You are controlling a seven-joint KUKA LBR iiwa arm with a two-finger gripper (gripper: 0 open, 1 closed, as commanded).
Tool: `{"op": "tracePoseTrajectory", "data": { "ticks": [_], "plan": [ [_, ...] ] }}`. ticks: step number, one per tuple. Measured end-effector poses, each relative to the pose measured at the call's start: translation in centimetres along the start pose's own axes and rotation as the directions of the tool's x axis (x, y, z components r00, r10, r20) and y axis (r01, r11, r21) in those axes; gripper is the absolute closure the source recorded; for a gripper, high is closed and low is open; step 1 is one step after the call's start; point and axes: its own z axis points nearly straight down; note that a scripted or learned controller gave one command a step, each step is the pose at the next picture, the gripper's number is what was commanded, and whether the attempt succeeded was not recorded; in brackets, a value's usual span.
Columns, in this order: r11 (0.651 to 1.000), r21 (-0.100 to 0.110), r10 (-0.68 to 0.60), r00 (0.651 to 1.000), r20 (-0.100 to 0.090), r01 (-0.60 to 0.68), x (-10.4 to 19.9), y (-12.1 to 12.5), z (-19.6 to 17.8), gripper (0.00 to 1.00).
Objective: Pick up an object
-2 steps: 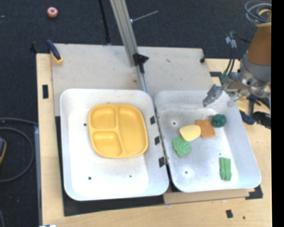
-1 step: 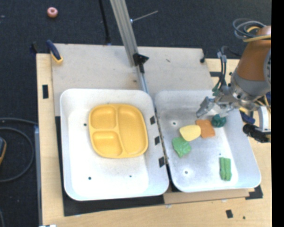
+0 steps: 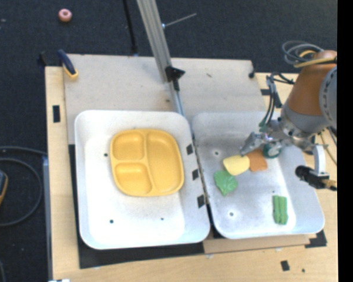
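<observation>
The arm (image 3: 308, 98) reaches in from the right of the frame, and its gripper (image 3: 264, 144) is low over the upper part of the right bin (image 3: 223, 128), so I judge that the step in hand is the approach to a grasp, with nothing lifted yet. The jaws are hard to read from this angle: grey metal parts spread toward the left, but I cannot tell if they are wide or narrow, and no object is visible between them. The nearest things are a pale yellow piece (image 3: 236, 165) and an orange-brown piece (image 3: 258, 162), which touch each other just below and left of the gripper, in the middle of the right bin. A green lumpy piece (image 3: 225, 183) lies just below the yellow one, and a green stick-shaped piece (image 3: 279, 208) lies well apart, at the lower right of the same bin. The left bin (image 3: 88, 216) carries a yellow divided plate (image 3: 147, 161), far from the gripper. The next move probably calls for a short descent toward the yellow or orange-brown piece, with care, because the two lie against each other and one may be pushed away. The desk (image 3: 117, 81) around the bins is not involved.
</observation>
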Motion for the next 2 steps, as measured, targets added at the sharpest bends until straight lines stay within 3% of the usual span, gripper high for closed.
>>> {"op": "tracePoseTrajectory", "data": {
  "ticks": [1, 2],
  "plan": [
    [1.0, -0.009, 0.002, 1.0, 0.002, -0.002, -0.1, 0.2, 3.5, 0.0],
    [1.0, -0.02, 0.002, 1.0, 0.004, -0.002, -0.2, 0.5, 1.9, 1.0]
  ]
}}
